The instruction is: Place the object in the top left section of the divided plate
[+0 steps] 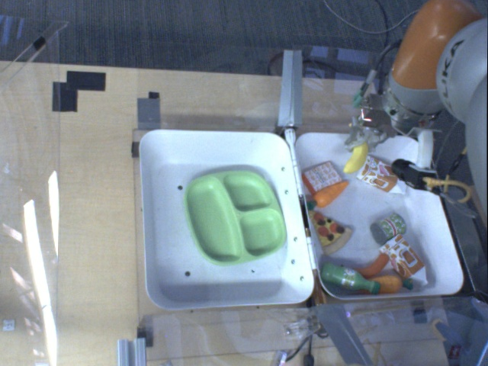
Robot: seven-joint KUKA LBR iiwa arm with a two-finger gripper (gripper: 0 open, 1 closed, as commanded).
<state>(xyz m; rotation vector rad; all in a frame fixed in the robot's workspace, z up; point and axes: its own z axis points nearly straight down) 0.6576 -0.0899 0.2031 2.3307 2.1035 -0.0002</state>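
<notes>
The green divided plate [232, 216] lies in the middle of the left white bin [164, 265], with one long section on its left and two smaller ones on its right. My gripper [366, 137] hangs over the far edge of the right bin [450, 277], well to the right of the plate. A small yellow banana-like piece [355, 159] sits tilted directly under the gripper's tip, touching or nearly touching it. Whether it is gripped or just lying there is unclear from this angle.
The right bin holds several toys: a red-and-white carton [322, 176], a carrot [329, 195], a pizza slice [330, 232], a green bottle [348, 278], a can [388, 227] and two orange-patterned cartons [377, 175] [402, 255]. A metal rail [290, 90] runs above the gap between the bins.
</notes>
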